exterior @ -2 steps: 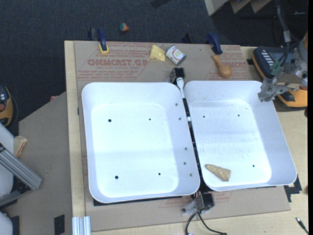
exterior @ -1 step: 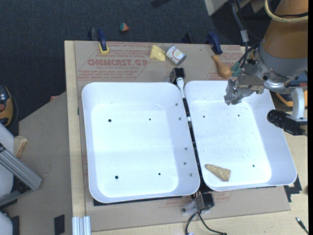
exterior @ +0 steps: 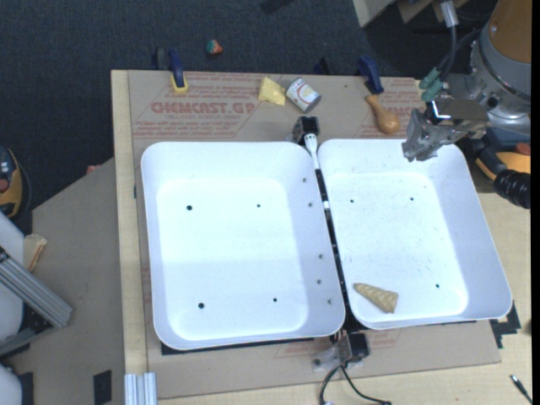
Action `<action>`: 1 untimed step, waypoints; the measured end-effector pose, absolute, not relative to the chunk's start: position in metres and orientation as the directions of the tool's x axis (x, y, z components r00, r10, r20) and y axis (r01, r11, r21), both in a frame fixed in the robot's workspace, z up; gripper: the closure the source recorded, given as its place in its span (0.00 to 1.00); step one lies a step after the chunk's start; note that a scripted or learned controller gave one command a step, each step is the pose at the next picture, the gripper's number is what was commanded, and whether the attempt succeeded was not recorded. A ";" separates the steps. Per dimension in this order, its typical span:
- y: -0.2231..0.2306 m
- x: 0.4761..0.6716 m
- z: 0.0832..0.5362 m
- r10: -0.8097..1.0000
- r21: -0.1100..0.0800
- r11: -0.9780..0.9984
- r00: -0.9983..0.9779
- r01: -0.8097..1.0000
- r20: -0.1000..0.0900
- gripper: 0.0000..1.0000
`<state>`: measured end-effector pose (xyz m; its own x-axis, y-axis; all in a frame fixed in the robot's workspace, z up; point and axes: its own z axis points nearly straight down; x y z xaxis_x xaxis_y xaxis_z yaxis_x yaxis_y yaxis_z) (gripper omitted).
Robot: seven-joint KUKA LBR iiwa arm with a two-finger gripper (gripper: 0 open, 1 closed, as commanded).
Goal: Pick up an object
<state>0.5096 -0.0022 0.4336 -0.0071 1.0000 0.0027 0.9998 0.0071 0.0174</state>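
Right now the gripper (exterior: 420,148) is hovering over the right bin's (exterior: 472,226) far edge; whether it is spread or closed, I cannot tell. A tan cone (exterior: 375,296) is lying near the near-left corner, well apart, its long axis pointing left-right.

A robotics lab: 2 white bins (exterior: 472,226) sit side by side on a brown board (exterior: 202,106) held to the bench by blue clamps (exterior: 176,67). A grey arm (exterior: 498,66) with trailing cables reaches in from the right, above dark carpet (exterior: 84,24) and aluminium framing (exterior: 34,289).
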 end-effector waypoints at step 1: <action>0.044 0.494 0.372 1.000 -0.008 0.005 -0.005 1.000 0.001 1.00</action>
<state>0.4941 0.0443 0.3723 -0.0054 1.0000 0.0010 1.0000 0.0054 -0.0082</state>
